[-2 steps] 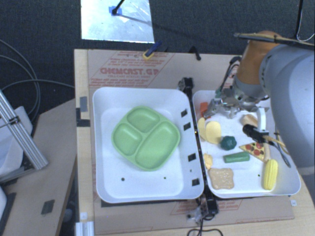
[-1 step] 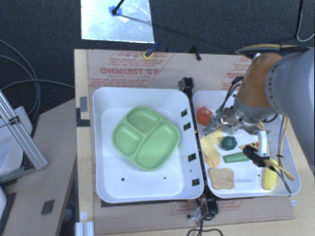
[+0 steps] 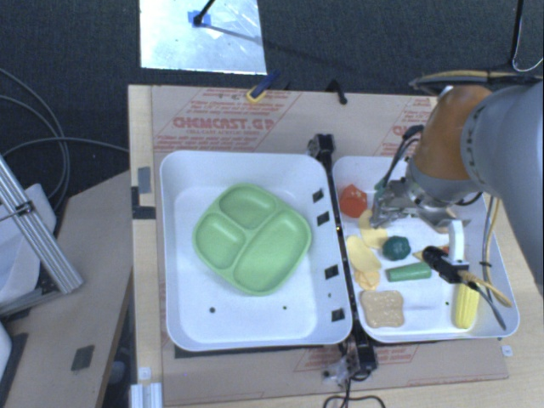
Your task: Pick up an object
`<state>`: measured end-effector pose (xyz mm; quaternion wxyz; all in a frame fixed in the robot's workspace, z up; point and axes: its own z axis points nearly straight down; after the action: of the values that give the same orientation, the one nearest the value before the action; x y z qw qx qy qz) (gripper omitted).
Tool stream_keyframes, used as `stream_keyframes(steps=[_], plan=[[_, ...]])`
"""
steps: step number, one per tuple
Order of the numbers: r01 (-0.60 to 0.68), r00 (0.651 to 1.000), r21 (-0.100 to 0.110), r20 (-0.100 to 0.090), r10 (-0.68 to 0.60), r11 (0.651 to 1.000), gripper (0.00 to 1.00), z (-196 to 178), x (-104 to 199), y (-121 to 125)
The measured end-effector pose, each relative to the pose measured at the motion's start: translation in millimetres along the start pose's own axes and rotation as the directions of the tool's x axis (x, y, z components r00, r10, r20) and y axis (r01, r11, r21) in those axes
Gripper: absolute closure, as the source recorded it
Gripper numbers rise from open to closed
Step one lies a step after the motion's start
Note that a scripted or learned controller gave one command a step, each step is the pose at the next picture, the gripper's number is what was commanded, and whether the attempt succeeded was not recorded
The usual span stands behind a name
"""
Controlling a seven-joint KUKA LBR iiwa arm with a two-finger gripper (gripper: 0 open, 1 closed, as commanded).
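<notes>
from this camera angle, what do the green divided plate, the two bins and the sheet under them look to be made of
Green divided plate: likely moulded plastic, with a smooth, soft sheen and rounded compartment ridges.
Left bin and right bin: probably thin white plastic, semi-gloss, with rounded rims and corners.
Sheet under them: looks like brown cardboard, matte, with red printed lettering.

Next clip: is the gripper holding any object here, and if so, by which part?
Cannot be told. The gripper is low in the right bin, near the yellow pieces and the red item, with nothing visibly between it.
</notes>
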<state>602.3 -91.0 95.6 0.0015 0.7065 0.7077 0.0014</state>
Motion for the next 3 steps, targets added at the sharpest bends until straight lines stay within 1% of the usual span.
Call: stream_keyframes(steps=[1,2,3], plan=[[0.0,1.0,0.001,0.0,0.0,1.0,0.0,1,0,0],[0.0,1.0,-0.002,0.0,0.0,1.0,1.0,-10,0,1],[0.0,1.0,-0.001,0.0,0.0,1.0,0.0,-10,0,1]])
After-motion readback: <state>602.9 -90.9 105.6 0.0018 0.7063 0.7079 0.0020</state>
